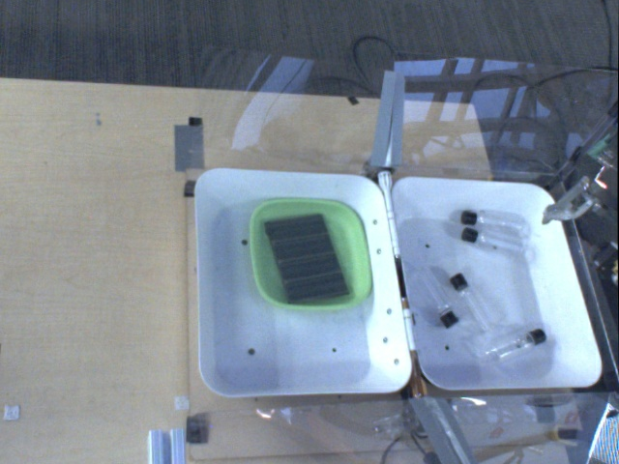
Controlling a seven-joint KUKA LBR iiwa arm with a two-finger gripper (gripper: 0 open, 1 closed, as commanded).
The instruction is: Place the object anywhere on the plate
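One claw (571, 199) hangs at the far right corner of the right bin (553, 288), just over its rim, and from where I stand I cannot tell whether it is open or closed (it is small and half lost against the clutter at that side). Nothing can be seen held in it.

Below it, on the white floor of that bin, lie five clear vials with black caps. The upper pair (491, 226) lie side by side near the far edge, caps pointing toward the divide between the bins, closest to the claw but apart from it. The middle vial (458, 283) lies around the bin's centre, with another vial (449, 318) just nearer the front edge. The last vial (530, 338) lies tilted toward the front right corner.

Across the divide, the left bin (290, 361) holds a green plate (262, 251), square with rounded corners, set toward the bin's far edge. A dark ribbed slab (306, 257) lies flat in the plate's middle, turned a little askew. None of the vials is on the plate.

Both bins rest on the pale wooden bench (97, 259).
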